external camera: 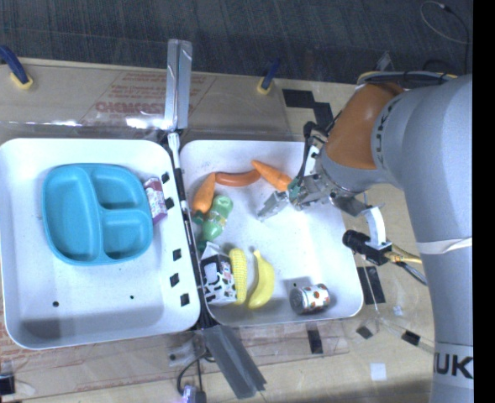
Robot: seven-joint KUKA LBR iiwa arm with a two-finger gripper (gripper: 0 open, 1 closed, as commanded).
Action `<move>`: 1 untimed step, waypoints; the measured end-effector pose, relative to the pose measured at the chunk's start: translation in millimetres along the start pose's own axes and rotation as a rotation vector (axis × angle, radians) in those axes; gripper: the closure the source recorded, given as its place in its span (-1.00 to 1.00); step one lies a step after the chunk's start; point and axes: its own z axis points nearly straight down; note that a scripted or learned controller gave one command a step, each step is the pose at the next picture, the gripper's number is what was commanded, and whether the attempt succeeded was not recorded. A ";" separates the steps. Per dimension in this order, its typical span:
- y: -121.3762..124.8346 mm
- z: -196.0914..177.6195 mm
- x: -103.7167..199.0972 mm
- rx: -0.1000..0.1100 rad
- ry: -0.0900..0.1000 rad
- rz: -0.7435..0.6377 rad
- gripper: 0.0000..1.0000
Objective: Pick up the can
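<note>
Setting: dark carpet is surrounding a brown desk (230, 91) that is carrying two white bins side by side.
End effector: the end effector (272, 206) is hovering over the upper middle of the right bin (331, 233), fingers slightly apart and gripping nothing.
Nearest things: an orange carrot (270, 173) is lying just beside it, another carrot (203, 193) and a green bottle (214, 212) further left.
Can: the can (309, 297) is lying on its side near the right bin's front edge, well apart from the end effector, beside a banana (262, 280).
Left bin: the left bin (20, 292) is holding a blue tray (96, 212).
Arm pose: the arm (415, 158) is reaching in from the right, wrist bending down and leftward.
Judgement: the end effector is probably needing to travel toward the front edge.
</note>
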 end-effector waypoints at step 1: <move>1.1 -10.5 0.8 0.000 0.000 -0.006 1.00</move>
